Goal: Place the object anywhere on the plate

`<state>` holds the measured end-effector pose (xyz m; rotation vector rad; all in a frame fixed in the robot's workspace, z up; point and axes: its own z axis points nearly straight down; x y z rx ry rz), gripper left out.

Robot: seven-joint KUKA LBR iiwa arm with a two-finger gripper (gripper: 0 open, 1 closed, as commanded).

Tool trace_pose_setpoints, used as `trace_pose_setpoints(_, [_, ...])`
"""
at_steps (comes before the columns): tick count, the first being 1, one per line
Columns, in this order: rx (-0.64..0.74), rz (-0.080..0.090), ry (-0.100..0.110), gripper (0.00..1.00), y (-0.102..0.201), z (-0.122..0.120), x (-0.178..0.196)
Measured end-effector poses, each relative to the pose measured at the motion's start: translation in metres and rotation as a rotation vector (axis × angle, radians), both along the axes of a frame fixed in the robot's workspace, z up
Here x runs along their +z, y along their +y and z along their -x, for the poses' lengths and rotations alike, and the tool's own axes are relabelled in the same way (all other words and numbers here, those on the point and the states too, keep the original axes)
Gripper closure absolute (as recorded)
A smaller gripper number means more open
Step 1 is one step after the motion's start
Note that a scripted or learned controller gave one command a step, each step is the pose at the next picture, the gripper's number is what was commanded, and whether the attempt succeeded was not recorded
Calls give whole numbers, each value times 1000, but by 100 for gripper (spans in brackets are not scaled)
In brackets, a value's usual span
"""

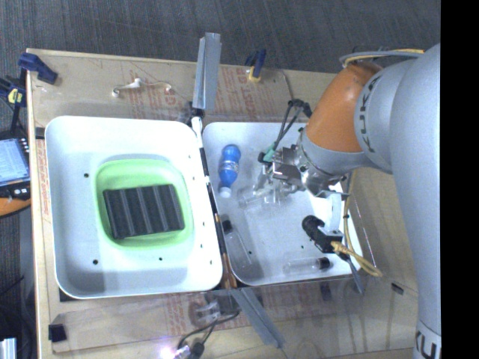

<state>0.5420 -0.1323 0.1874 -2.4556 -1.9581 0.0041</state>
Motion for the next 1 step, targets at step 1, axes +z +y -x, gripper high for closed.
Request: trace_pose_setpoints(1, [1,0,0,0,0,0,0])
